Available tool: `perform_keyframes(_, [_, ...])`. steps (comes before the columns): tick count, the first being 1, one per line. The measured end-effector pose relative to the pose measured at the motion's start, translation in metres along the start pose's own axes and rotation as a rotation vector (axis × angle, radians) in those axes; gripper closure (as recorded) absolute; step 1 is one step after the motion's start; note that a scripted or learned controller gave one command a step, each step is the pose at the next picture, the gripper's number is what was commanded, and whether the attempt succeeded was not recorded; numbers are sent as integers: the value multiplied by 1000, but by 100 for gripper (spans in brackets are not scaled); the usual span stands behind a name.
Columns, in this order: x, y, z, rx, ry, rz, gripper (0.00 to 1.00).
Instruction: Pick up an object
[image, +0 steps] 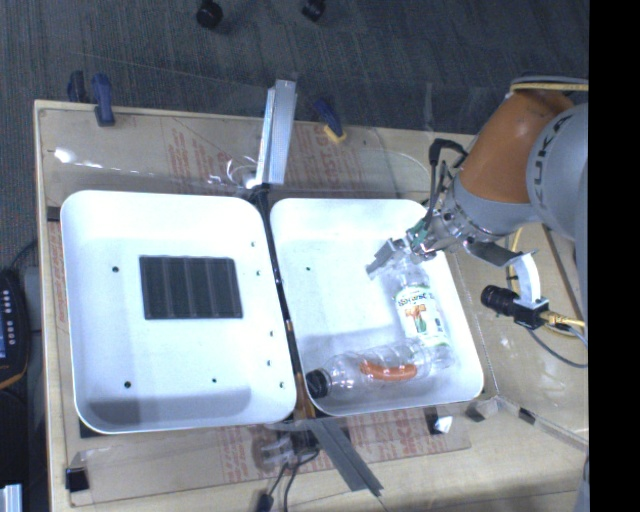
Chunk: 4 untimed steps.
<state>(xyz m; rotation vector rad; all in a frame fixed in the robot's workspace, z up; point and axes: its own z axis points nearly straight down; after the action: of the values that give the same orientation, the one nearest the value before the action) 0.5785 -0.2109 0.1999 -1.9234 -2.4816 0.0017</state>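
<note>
Surface is pale wood-toned board under a clear sheet printed with red lettering, with blue clamps on the far edge. You've got two shallow white bins on it, side by side, both smooth plastic with rounded corners and small dark dots in the floor.

Left bin: you'll see one flat dark rectangular panel with vertical ribs, lying near the middle of the floor.

Right bin: two clear plastic bottles, glossy and see-through. One bottle with the white label lies lengthwise along the right wall; the label has green and orange print, too small to read. The other bottle with the black cap lies across the near wall, cap toward the left, with something orange showing through its body. Their ends look to be touching at the near right corner, though you can't tell for sure through the clear plastic.

Arm comes in from the right, grey shell with a rounded orange band. End effector sits low at the far end of the labelled bottle, just beside or on its top. Whether the end effector is spread or pinched you can't tell at this resolution, and a grip on the bottle isn't visible.
</note>
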Motion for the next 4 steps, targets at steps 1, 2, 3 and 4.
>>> perform_keyframes(1, [1,5,22,1,1,-213,0])
perform_keyframes(2, [4,-6,22,1,1,-238,0])
perform_keyframes(3, [8,-23,26,1,1,-222,0])
perform_keyframes(4, [3,-13,25,-2,-2,-64,0])
